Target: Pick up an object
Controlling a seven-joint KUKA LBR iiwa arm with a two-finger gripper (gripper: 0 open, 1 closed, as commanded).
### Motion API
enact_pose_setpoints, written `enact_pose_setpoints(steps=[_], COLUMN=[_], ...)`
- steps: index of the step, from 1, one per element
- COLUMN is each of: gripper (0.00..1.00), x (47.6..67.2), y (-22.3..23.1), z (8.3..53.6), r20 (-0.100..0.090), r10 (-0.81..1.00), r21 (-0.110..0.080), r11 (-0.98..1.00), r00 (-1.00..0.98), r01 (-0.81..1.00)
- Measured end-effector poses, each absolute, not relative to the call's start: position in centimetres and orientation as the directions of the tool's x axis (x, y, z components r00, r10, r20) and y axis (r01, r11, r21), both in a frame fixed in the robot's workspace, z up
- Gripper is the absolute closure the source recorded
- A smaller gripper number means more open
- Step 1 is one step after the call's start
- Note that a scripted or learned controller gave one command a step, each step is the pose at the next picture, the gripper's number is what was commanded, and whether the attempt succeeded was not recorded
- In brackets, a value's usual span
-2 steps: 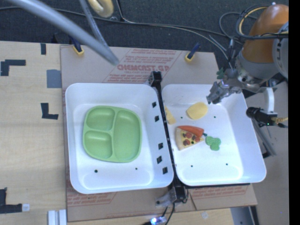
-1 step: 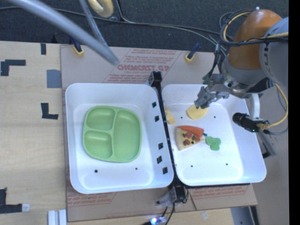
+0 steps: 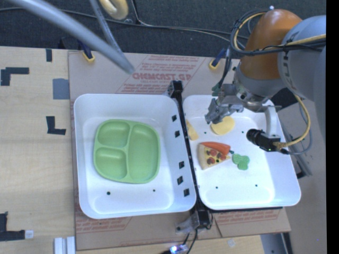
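Nearest the camera, black clips (image 3: pixel 195 220) join the two white bins at their front edge. From three o'clock the grey arm (image 3: pixel 296 46) with its orange band reaches in, bent down over the right bin (image 3: pixel 265 189), and its end effector (image 3: pixel 218 112) hangs at the bin's eleven o'clock, right over a pale yellow round piece (image 3: pixel 224 126); I cannot tell how wide it stands. Red lettering on the cardboard (image 3: pixel 153 73) reads "CHEMCAST GP". At the bin's centre lie a glossy pizza slice (image 3: pixel 211 155), an orange carrot (image 3: pixel 217 146) touching it, and a green broccoli (image 3: pixel 241 161) at its three o'clock. A smooth green divided plate (image 3: pixel 127 151) sits in the left bin (image 3: pixel 90 189).
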State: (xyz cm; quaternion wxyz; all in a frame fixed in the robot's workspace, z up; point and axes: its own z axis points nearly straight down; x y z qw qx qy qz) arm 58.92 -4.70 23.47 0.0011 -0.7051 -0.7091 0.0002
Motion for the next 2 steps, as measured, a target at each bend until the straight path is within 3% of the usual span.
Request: enact_pose_setpoints(steps=[2], gripper=[1.00], x=[57.6], y=[5.1], z=[23.5], r20=[0.000], r10=[1.000], r21=[-0.003], r11=[0.006], r00=[-0.006], r01=[1.000])
